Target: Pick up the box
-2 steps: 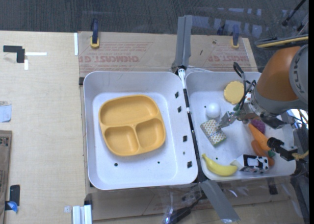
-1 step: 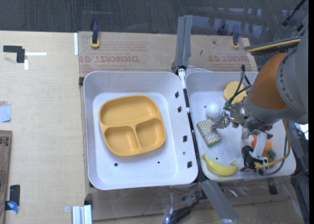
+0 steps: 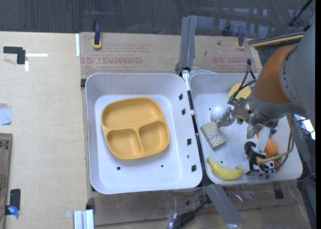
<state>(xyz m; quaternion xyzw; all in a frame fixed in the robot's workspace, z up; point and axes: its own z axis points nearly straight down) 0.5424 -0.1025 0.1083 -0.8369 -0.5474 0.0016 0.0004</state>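
The box [image 3: 213, 135] is small, with a pale green-and-white pattern, and lies tilted on the floor of the right bin [image 3: 200, 95] near its left wall. My gripper [image 3: 225, 120] hangs just above and to the right of the box, close to its upper corner. The grey arm with its orange band [image 3: 271, 80] reaches in from the right and covers the bin's right half. From this angle nothing shows between the gripper and the box.
A banana [image 3: 224, 171] lies at the right bin's front edge. A white ball [image 3: 217, 111] sits just behind the box, a yellow item [image 3: 239, 91] further back, an orange item [image 3: 271, 146] at the right. A yellow divided plate [image 3: 134, 127] lies in the left bin [image 3: 95, 138].
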